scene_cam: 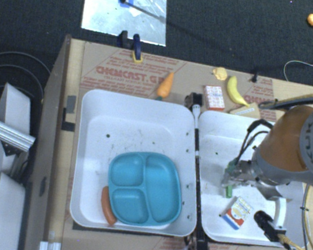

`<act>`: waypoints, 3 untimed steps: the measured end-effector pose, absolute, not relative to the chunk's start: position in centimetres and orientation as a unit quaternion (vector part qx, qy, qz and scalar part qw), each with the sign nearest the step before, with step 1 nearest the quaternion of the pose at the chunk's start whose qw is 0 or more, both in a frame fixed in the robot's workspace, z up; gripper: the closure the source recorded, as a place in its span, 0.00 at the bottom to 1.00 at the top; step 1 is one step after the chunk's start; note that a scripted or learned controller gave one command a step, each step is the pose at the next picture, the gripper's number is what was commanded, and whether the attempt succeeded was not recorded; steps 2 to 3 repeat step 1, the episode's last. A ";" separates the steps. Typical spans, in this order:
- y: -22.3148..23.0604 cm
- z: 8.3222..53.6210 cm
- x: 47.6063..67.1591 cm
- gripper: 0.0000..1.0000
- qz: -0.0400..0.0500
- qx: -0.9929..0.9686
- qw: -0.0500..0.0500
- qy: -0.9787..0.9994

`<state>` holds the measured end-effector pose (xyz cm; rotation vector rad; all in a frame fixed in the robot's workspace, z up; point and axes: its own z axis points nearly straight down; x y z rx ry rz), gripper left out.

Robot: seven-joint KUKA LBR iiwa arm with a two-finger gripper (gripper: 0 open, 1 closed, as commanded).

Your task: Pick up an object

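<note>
One gripper (pixel 231 183) hangs low in the right bin (pixel 206 218), beside the small carton (pixel 238 211), likely lining up a grasp; its opening cannot be told.

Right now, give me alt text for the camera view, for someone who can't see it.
A grey robot arm reaches from the right into the right white bin, its gripper low beside a small red, white and blue box. The left white bin holds a blue divided plate and an orange hot dog.
</note>
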<state>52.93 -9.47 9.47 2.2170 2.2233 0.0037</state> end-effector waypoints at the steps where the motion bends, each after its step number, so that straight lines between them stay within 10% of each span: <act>1: -1.8 19.0 55.1 1.00 0.006 0.702 0.003 0.712; 3: -1.8 19.0 55.1 1.00 0.006 0.702 0.003 0.712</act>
